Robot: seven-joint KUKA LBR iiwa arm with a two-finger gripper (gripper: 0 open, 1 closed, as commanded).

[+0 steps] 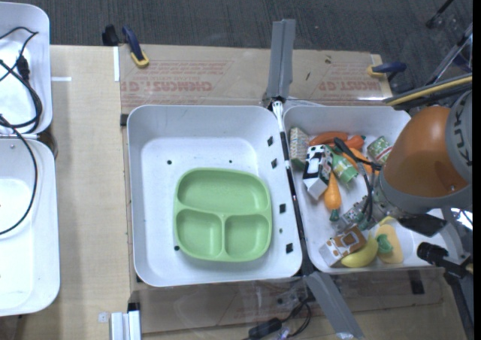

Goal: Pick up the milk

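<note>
The milk is a small carton with black and white cow patches. It lies in the right bin near its left wall, among other toy food. My gripper hangs low over the middle of that bin, below and to the right of the milk and apart from it. The grey arm with its orange band covers the bin's right side. Nothing shows held in the gripper.
Around the milk lie carrots, a green can and a green packet. A banana, a brown carton and a yellow pepper sit at the bin's front. The left bin holds a green divided plate.
</note>
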